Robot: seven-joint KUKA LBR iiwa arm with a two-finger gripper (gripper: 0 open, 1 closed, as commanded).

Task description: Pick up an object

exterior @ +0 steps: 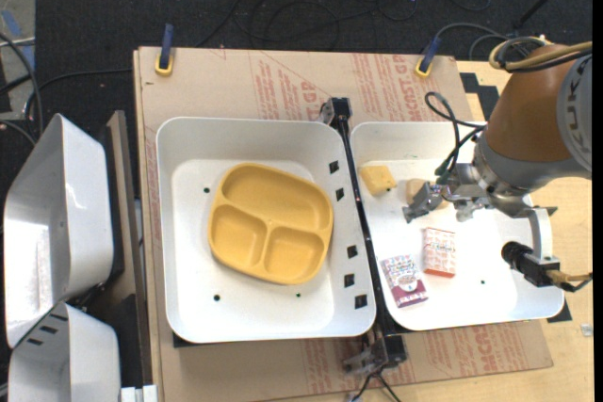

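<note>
- Lying nearest the camera, at the front of the right bin (537,301), is a small packet with a purple edge (403,281), sitting close to the divider between the two bins.
- Just beside that packet, a little further back and to its right, a small red-and-white carton (439,251) is resting flat on the bin floor, apart from the packet.
- Toward the back left corner of the same bin, a pale yellow block (379,178) is lying by itself, near the divider.
- Between the yellow block and the arm, a small tan item (415,191) is showing just beside the gripper; what it is cannot be made out.
- Reaching in from the right, the gripper (429,201) is hanging low over the middle of the right bin; its dark metal fingers are pointing left, but whether they are spread or closed cannot be told, and nothing is seen held between them.
- Sitting in the left bin (179,165) is a yellow divided tray (270,223), with three compartments, each holding nothing, turned at a slant on the floor of the bin.
- Both bins are resting side by side on a brown cardboard sheet (283,75).
</note>
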